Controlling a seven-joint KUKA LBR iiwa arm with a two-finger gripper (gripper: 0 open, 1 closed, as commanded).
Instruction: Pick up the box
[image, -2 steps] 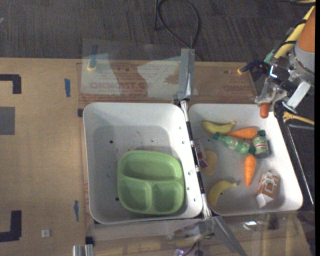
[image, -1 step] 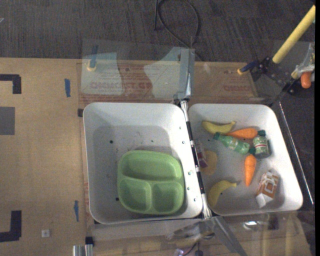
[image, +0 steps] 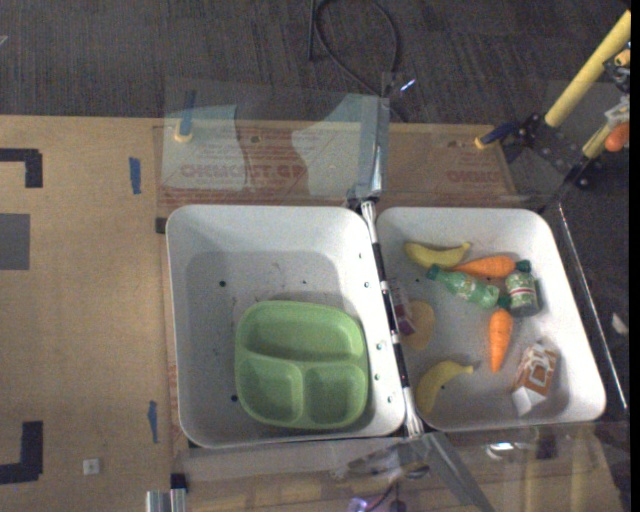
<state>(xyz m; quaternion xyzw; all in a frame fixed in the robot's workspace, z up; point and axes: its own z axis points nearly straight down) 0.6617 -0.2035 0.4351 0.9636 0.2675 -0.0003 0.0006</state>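
In the camera view the box (image: 537, 374) lies at about 4 o'clock in the right bin (image: 575, 300), its long axis running from 1 to 7 o'clock, so I would close across its short sides; the gripper state I cannot tell.

1. The box (image: 535, 373) is a small carton, white with orange printed panels.
2. It lies tilted against the sloping wall of the right bin (image: 578, 300), in that bin's near right corner, with its long side running from upper right to lower left.
3. A printed face is turned upward; the lettering is too blurred to read.
4. Its lower end shows a plain white flap.
5. It lies just right of the bin's upright carrot (image: 500, 339), apart from it.
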